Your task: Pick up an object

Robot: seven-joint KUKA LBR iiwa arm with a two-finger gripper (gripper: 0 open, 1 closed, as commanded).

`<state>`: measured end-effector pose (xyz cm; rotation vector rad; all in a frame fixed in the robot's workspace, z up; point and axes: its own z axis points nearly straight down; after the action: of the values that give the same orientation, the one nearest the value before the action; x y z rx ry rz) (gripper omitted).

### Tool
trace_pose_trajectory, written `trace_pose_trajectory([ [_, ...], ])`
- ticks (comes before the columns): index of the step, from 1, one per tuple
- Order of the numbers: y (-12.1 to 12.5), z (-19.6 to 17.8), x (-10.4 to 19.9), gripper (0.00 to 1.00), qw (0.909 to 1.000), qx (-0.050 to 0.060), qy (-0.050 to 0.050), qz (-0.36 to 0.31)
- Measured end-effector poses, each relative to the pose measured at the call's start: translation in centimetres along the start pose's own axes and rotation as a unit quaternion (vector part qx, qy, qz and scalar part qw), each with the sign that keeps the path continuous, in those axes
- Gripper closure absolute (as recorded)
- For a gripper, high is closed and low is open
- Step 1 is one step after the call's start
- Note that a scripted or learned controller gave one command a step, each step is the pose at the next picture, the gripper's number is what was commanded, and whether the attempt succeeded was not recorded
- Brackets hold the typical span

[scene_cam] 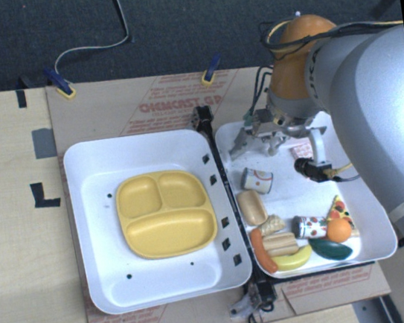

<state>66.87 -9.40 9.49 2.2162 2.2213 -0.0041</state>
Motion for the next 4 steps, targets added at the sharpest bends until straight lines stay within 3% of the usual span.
trace_pose_trajectory([
  [2, 0.0, 1.0, 0.0, 0.0, 1.0, 0.0, 0.001, 0.001],
  [3, 0.0, -0.1, 0.0, 1.0, 1.0, 0.0, 0.0, 0.0],
  [4, 0.0, 0.0, 0.0, 0.0, 1.0, 0.0, 0.0, 0.0],
])
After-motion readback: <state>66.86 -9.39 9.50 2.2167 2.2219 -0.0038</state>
